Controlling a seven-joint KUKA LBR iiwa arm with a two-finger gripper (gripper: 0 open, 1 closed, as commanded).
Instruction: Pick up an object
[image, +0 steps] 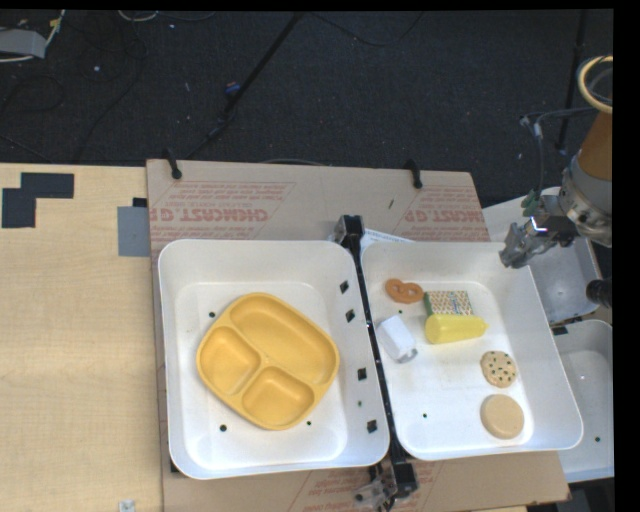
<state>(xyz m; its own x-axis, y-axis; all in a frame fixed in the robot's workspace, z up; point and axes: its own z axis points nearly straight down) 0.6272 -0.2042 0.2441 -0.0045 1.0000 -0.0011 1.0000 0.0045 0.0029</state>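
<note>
A yellow divided plate (267, 359) lies in the left bin (180, 300). Brown printed cardboard (300, 205) runs along both bins' far edges.

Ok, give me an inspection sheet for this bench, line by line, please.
Surface: two white bins side by side, left bin, right bin, on cardboard.
Job's things: in the right bin, pretzel, yellow block, patterned block, white cylinder, chip cookie, plain cookie.
Clutter: yellow divided plate in the left bin.
Hand: hand above the right bin's far right corner, holding nothing seen.
Cables: dark cables on the floor behind.
Surroundings: wooden tabletop at left.
</note>
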